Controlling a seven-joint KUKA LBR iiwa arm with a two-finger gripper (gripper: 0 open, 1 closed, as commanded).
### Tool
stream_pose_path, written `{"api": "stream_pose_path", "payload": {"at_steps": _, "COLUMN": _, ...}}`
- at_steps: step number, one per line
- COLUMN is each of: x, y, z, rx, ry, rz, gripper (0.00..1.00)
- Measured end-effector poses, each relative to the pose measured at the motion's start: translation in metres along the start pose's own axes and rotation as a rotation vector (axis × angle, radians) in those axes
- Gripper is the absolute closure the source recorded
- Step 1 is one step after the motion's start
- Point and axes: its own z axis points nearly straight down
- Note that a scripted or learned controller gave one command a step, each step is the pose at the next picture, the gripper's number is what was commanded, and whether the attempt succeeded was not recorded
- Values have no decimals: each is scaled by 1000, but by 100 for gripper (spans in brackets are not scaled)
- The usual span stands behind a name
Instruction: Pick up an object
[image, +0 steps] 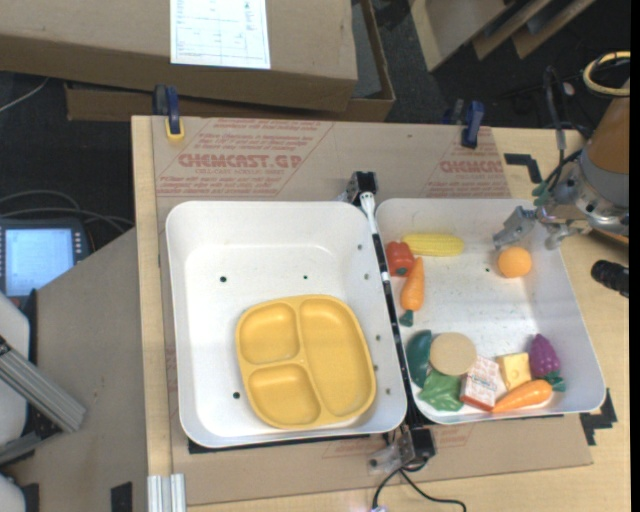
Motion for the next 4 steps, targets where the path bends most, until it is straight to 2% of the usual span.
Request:
{"api": "stream_pose_path", "payload": {"at_steps": 1, "x": 11, "y": -8, "z": 69, "rx": 7, "ry": 9, "rz": -3, "gripper": 0}}
{"api": "stream_pose_path", "payload": {"at_steps": 2, "x": 9, "y": -8, "z": 55, "rx": 3, "ry": 4, "rz": -3, "gripper": 100}}
{"api": "stream_pose_path", "payload": {"at_steps": 3, "x": 9, "y": -8, "z": 56, "rx": 4, "ry": 5, "rz": -2, "gripper": 0}}
{"api": "stream_pose_path", "payload": {"at_steps": 4, "x": 44, "y": 39, "z": 66, "rx": -1, "ry": 0, "rz": -5, "gripper": 0}}
